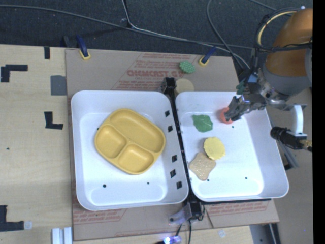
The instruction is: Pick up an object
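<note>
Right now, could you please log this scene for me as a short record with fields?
left bin: holds a yellow divided plate
right bin: holds a green piece, a yellow round piece, a tan piece and an orange-red piece
outside bins: small green piece on the cardboard behind
gripper: low at the orange-red piece, grasp unclear

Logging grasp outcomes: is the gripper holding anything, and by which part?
Cannot be told. The gripper sits right at a small orange-red object in the right bin, but its hold isn't visible.
</note>
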### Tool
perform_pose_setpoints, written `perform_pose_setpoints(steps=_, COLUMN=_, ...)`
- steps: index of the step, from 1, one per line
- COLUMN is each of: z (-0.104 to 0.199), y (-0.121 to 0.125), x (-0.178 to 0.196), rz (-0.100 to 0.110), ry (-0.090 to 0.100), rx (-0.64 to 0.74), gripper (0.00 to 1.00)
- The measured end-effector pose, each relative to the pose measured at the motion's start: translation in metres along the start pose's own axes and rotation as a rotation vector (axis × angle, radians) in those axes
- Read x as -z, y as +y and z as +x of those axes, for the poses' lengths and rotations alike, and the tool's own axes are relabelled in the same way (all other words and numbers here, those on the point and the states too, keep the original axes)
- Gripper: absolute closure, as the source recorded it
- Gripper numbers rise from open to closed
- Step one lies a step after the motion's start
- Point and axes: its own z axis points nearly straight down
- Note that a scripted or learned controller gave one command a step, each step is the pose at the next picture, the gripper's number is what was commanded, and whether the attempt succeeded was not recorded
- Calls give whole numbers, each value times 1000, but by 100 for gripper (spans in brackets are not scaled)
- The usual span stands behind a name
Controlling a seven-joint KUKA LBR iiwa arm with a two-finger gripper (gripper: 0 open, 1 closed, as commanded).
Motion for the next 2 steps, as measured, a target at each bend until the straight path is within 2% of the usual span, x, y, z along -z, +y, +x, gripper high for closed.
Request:
perform_pose_setpoints(steps=1, z=52, y=-25, x=-16, rz=3, ry=0, rx=0, gripper=100)
perform_pose_setpoints(steps=2, z=103, y=-38, x=-15, rz=2, ry=0, rx=1, gripper=100)
